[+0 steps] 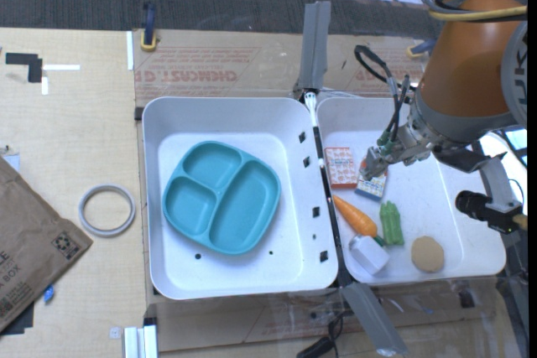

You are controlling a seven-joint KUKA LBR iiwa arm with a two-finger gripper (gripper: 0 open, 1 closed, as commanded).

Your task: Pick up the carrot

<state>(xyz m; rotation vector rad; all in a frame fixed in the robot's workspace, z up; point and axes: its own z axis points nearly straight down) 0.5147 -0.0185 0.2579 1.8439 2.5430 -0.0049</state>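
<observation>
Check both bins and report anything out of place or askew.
Nothing looks spilled or damaged. The orange carrot lies slanted in the right white bin, among a green vegetable, a tan round item and small packets. The blue divided plate sits tilted in the left white bin. The gripper hovers above the packets.

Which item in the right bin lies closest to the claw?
The small blue-edged card, right under the claw; the orange carrot lies farther toward the front.

Grey arm (512, 71), orange band (470, 54), black cables.

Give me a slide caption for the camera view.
Claw hovers over a small card, above the carrot in the right bin.
</observation>
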